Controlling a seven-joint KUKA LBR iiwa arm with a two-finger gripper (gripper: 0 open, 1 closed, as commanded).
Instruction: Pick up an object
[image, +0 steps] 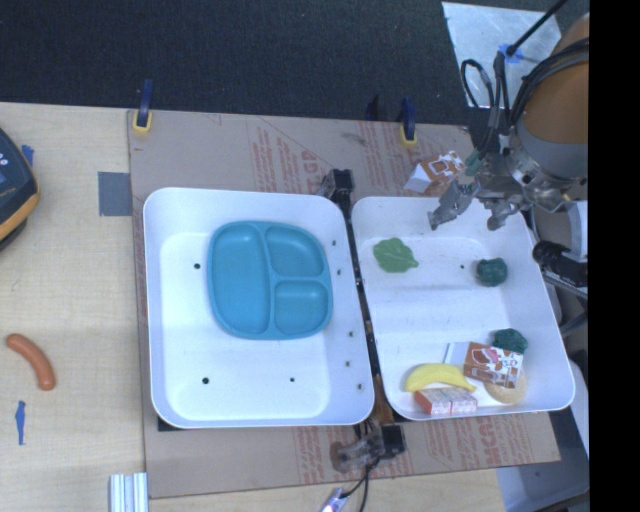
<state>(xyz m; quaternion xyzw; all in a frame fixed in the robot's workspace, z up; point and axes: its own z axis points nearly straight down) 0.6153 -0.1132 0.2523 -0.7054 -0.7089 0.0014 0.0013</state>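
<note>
My gripper (467, 219) hangs over the far edge of the right bin (440, 300), its two fingers spread apart, open, with nothing between them. In that bin lie a light green leafy piece (395, 254), a dark teal lump (491, 270) and a second dark green lump (509, 340). At the bin's near end are a yellow banana (438, 376), a red-and-white box (446, 402) and a printed snack packet (495, 365). The green leafy piece lies left of and nearer than the gripper; the teal lump lies just nearer than its right finger.
The left bin (180, 330) holds a blue divided plate (270, 279). A snack packet (438, 172) lies on the cardboard beyond the right bin. On the wooden table at the left lie an orange sausage (32, 360) and a dark device (12, 185).
</note>
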